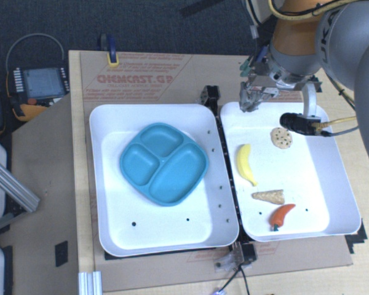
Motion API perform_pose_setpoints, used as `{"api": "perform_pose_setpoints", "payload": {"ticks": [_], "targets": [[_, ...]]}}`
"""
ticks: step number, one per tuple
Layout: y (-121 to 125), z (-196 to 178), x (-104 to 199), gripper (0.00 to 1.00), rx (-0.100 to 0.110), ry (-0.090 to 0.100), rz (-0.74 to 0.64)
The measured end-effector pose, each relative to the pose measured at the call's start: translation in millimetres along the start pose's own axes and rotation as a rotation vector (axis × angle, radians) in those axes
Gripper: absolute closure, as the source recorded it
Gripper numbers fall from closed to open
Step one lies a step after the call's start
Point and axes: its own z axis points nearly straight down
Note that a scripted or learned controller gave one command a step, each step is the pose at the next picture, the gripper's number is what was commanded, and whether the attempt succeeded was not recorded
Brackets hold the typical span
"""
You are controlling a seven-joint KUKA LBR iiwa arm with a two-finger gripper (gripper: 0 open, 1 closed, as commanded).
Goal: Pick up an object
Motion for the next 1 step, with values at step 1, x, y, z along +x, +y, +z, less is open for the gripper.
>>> {"api": "perform_pose_setpoints", "payload": {"ticks": [1], "targets": [[0.2,9.8,50.7,1.00,0.000,0.000,0.000]]}}
